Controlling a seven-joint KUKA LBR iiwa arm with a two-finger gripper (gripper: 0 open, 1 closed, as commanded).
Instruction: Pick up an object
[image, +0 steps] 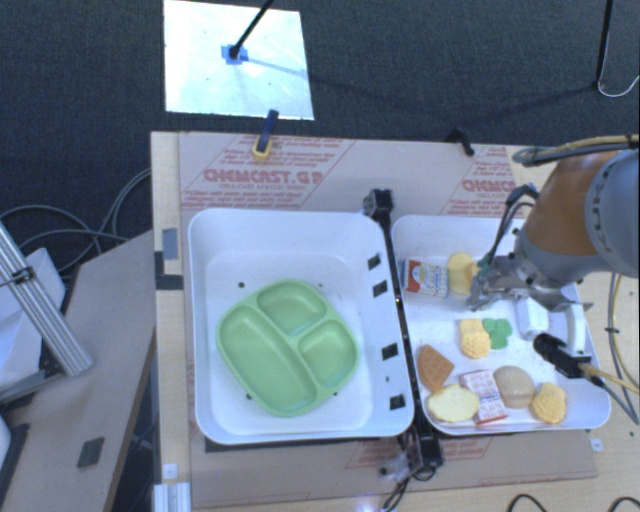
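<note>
My gripper (483, 290): low over the upper part of the right bin (420, 232); my arm comes in from the right of the view.
My jaws: I cannot tell how they stand; the wrist body hides them.
Nearest things: a small carton (424, 277) with its long axis across the bin, left to right, and a pale yellow piece (460, 270) touching its right end, both just left of my gripper.
Below my gripper: a yellow ridged piece (474, 338) beside a green piece (496, 330).
Lower row: an orange wedge (434, 366) tilted, a pale round piece (454, 404), a red-and-white packet (484, 394) lying on a slant, a tan rounded piece (515, 385), a yellow waffle-patterned piece (548, 403).
Left bin (215, 240): holds a green divided plate (288, 346), long axis running from upper right to lower left.
</note>
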